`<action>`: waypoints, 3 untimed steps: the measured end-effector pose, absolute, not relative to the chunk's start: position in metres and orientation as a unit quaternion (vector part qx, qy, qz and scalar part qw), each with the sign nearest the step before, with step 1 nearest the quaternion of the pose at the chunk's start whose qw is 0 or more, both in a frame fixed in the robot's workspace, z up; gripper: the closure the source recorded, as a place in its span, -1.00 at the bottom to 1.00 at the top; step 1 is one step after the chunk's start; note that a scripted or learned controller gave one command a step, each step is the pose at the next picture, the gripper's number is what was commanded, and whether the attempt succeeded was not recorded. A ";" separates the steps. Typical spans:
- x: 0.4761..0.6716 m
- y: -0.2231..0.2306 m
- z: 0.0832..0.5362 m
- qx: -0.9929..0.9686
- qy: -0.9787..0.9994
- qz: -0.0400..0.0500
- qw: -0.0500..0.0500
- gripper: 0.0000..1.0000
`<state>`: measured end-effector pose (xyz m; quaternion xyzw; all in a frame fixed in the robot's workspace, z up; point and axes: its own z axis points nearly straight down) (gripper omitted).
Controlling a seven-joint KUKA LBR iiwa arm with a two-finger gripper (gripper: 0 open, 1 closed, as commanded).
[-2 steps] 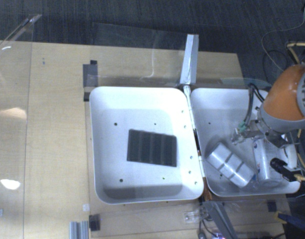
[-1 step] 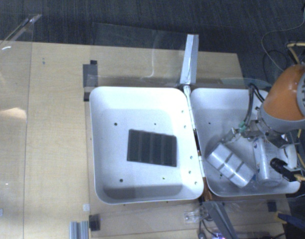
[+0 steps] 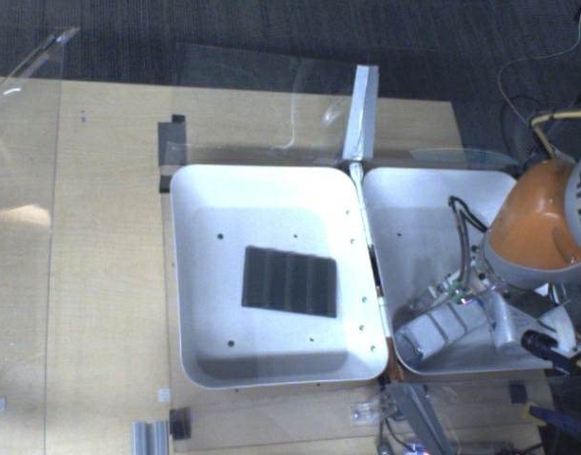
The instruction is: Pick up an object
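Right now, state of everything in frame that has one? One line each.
left bin: flat on the bench, holds a dark ribbed pad
dark ribbed pad: lying flat mid-bin, untouched
right bin: beside the left bin, arm reaching into it
gripper: low in the right bin's near-left corner, nothing seen held
arm: over the right bin, reaching in from the right

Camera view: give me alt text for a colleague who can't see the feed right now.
The grey arm with its orange band reaches down into the right bin, its gripper low near that bin's front left corner. The left bin holds a dark ribbed rectangular pad lying flat near its middle.
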<state>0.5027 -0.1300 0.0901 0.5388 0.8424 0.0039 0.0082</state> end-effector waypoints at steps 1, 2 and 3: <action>0.546 -0.095 0.090 0.530 0.848 0.004 0.007 -1.00; 0.584 -0.192 0.179 0.607 0.794 0.001 0.003 -1.00; 0.566 -0.206 0.089 0.594 0.804 0.002 0.006 -1.00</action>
